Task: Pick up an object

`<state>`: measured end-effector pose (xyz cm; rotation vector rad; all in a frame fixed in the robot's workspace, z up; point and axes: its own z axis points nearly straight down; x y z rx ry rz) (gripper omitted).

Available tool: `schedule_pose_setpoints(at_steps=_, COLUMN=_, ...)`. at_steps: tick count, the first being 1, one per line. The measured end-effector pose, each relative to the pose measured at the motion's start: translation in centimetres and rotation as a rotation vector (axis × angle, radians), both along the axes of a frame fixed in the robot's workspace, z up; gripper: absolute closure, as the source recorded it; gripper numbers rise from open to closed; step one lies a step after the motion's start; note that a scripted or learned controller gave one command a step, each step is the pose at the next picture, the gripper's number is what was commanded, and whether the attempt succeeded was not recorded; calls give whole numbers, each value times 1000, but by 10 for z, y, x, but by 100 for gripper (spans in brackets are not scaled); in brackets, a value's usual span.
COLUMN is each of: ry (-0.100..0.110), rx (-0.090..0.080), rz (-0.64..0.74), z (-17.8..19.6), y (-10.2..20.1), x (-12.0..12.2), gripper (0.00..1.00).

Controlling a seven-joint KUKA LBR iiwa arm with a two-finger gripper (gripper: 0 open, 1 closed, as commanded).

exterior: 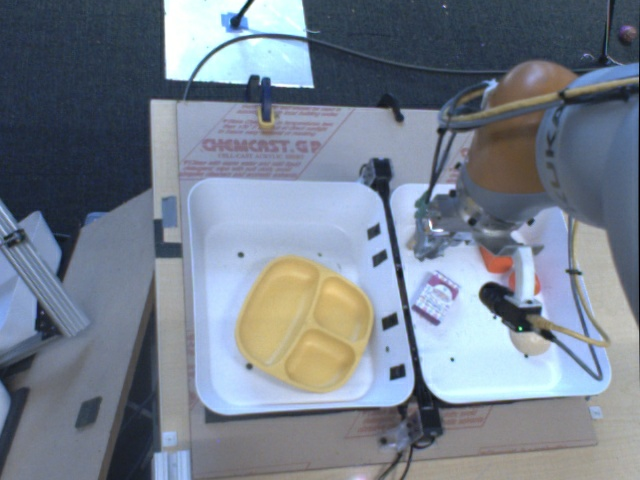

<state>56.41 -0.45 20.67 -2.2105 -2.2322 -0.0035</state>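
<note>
Yellow divided tray (pixel 305 322) fills left bin (pixel 215 228); right bin (pixel 470 378) holds small box (pixel 435 297).

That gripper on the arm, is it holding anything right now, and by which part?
It cannot be told. The gripper hangs over the right bin, above and apart from the small box, with nothing visible in it.

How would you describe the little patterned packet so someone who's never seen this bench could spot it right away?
Start at the right white bin, the one the grey arm reaches over. Near its left wall, below the gripper, lies a small packet, tilted, with a pink-and-white pattern. The orange item and the pale rounded item beside it are plain; the yellow divided tray sits in the other bin.
</note>
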Motion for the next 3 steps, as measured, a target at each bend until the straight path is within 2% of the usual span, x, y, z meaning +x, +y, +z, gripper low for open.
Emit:
schedule_pose_setpoints(at_steps=1, ry=-1, rx=0, rz=0, z=14, y=55, x=1, gripper=100)
schedule_pose_setpoints(at_steps=2, ry=0, rx=0, rz=0, z=6, y=110, x=10, gripper=100)
schedule_pose_setpoints(at_steps=3, ry=1, rx=-1, rz=-5, z=6, y=107, x=10, gripper=0)
